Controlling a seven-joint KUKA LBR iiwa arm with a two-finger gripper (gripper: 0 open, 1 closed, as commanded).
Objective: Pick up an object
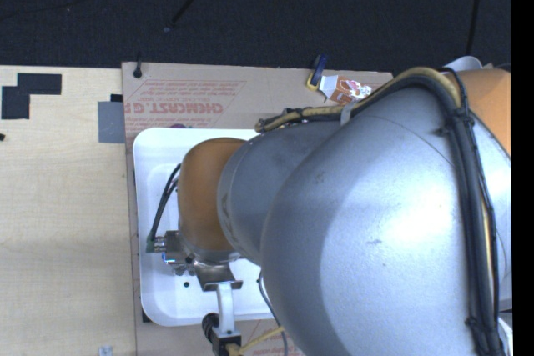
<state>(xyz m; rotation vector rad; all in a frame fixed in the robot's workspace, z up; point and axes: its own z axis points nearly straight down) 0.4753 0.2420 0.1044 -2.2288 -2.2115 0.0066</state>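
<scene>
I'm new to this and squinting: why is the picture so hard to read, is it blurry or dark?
Camera view: the grey arm looms close, soft and glare-streaked, hiding most of the white bin; the top is dark; the bench is evenly lit.

You see a grey arm [367,238] with an orange band [204,192], a white bin [158,179], brown cardboard [209,96] with red lettering, and pale wood bench [58,221].
</scene>
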